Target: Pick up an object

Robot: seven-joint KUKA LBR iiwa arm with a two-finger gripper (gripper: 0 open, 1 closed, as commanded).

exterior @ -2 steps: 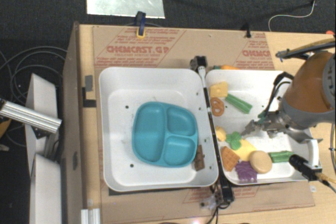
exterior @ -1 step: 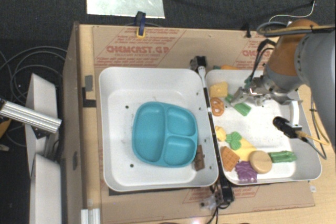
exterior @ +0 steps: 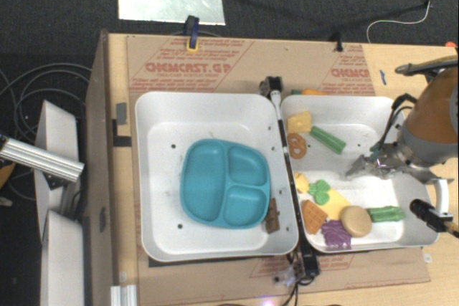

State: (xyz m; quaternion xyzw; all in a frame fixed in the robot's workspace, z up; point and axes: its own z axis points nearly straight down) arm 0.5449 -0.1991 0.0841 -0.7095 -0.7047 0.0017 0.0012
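The right bin (exterior: 373, 107) holds several toy foods. A yellow block (exterior: 300, 122), a long green piece (exterior: 327, 139) and a brown pretzel (exterior: 296, 146) lie at its far left. At the near side are a green leafy piece (exterior: 320, 190), an orange cracker (exterior: 313, 215), purple grapes (exterior: 335, 233), a tan bun (exterior: 356, 221) and a small green piece (exterior: 386, 213). My gripper (exterior: 361, 166) reaches in from the right and hangs low over the bin's bare middle, right of the pretzel and above the bun. Nothing shows in its grasp.
The left bin (exterior: 154, 118) holds a blue divided plate (exterior: 226, 183) and a small brown object (exterior: 272, 215) by its near right wall. A ridge (exterior: 283, 154) separates the bins. The grey arm (exterior: 434, 122) covers the right bin's right edge.
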